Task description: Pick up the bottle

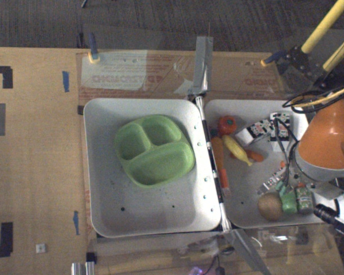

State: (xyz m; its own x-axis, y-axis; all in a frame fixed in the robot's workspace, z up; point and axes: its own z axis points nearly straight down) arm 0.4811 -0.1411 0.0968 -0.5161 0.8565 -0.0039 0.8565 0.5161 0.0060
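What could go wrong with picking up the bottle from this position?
The bottle sits tight against a green item and a potato in the right bin's near corner, so the grab could catch a neighbour or knock things aside. The arm also blocks part of that corner from the camera.

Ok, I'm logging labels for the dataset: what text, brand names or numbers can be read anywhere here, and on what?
Red lettering on the clear panel behind the left bin: mirrored, blurred, unreadable.
Red lettering on the clear panel behind the right bin: also blurred, unreadable.
Black-and-white packet in the right bin: markings too small.
Green bottle: label too blurred.
No legible text.
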